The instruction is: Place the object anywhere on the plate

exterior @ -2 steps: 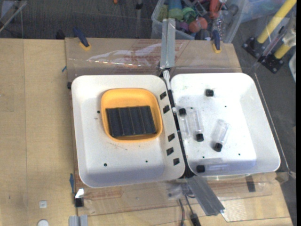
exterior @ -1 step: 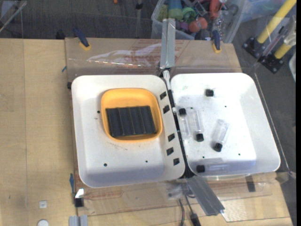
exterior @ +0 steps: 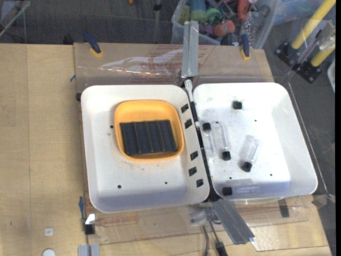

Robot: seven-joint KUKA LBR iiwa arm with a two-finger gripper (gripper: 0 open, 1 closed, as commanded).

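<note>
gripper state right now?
Gripper: cannot be told from the camera view. The orange plate already carries a dark ridged block; clear bottles lie in the right bin.

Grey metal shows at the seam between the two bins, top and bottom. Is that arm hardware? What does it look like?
It looks like bench fixture, not arm. A flat, plain grey metal strip stands at the seam's top end, and a second grey strip angles away at the bottom end. Neither has an orange band or fingers. Thin black cables trail beside the lower one.
</note>
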